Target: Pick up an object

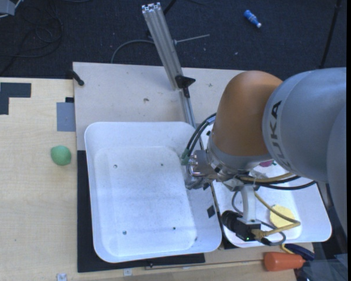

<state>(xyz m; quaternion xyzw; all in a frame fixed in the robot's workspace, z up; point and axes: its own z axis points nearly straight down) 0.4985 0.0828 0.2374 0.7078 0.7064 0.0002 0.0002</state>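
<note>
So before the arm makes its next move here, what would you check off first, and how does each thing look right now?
1. Something to pick in the right bin: ok, a yellow piece lies there.
2. Tool over that bin: ok, the arm hangs above its left part.
3. Tool's fingers seen: cannot tell, the arm covers them.
4. Anything already gripped: cannot tell.
5. Cables free of the bin rim: cannot tell, they loop low over the bin.
6. Strays outside the bins: not ok, a green ball lies on the bench at the left and an orange object lies below the right bin.
</note>
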